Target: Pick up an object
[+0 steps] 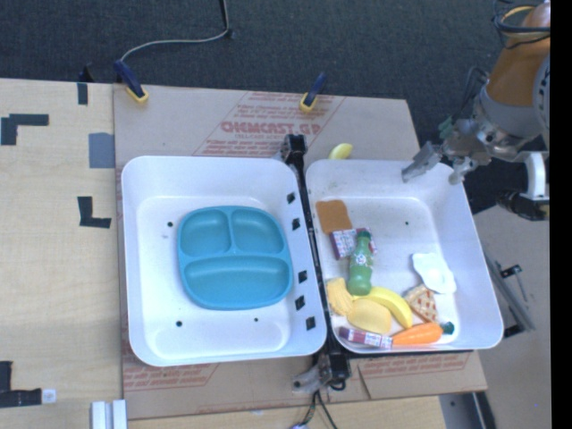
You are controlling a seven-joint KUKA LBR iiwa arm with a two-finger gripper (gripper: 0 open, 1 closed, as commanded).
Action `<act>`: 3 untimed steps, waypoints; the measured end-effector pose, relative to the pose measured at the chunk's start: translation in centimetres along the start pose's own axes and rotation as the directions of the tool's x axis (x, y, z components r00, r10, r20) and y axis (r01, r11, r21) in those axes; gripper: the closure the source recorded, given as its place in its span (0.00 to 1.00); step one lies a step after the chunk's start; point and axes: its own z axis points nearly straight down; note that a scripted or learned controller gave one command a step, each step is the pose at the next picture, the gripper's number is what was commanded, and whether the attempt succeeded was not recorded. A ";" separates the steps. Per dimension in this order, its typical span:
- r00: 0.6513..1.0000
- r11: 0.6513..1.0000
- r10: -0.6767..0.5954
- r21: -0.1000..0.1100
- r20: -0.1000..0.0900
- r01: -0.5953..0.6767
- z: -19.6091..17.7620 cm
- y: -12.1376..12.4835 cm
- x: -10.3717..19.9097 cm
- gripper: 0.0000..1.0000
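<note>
Nearest me, a toy carrot (pixel 416 333) lies at the right bin's (pixel 465 231) front edge, beside a banana (pixel 391 303) and a green bottle (pixel 359 264) (all untouched). My gripper (pixel 440 162) hangs over that bin's far rim, fingers apart, holding nothing.

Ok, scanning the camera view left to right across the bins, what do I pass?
Blue divided plate → brown block → green bottle → white crumpled piece → end effector over the right bin's far corner.
</note>
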 end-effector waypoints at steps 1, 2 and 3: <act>1.000 1.000 -0.001 0.001 -0.001 0.001 8.4 1.8 7.4 0.00; 1.000 1.000 0.001 0.001 -0.002 -0.001 12.2 -9.8 11.1 0.00; 1.000 1.000 0.000 -0.001 0.000 0.000 11.6 -1.2 10.8 0.00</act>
